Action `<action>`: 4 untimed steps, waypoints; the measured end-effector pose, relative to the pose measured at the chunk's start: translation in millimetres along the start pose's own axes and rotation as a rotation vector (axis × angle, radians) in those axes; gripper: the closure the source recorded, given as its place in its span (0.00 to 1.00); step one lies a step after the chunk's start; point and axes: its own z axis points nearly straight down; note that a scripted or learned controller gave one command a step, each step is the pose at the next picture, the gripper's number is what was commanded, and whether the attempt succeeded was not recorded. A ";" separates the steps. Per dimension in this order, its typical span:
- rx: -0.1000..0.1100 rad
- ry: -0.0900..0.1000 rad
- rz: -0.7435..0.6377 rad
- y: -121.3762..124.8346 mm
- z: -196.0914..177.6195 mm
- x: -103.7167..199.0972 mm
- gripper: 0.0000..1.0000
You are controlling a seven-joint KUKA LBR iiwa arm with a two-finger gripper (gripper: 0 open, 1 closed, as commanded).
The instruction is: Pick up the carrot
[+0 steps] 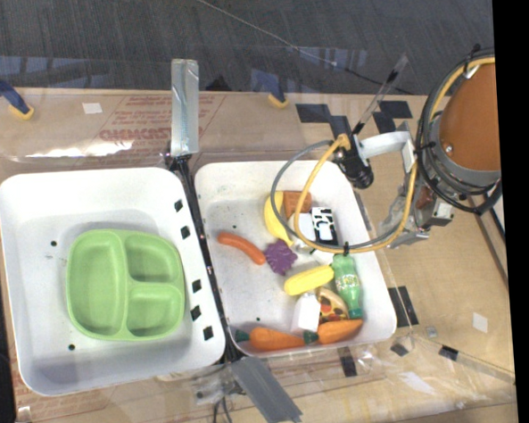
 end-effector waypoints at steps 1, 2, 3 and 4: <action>-0.003 -0.007 0.002 4.1 64.2 -9.8 1.00; -0.003 -0.008 0.000 -1.2 110.6 9.8 1.00; -0.002 0.000 0.001 -4.3 69.3 29.3 1.00; -0.003 0.007 0.000 -6.5 -28.0 32.4 1.00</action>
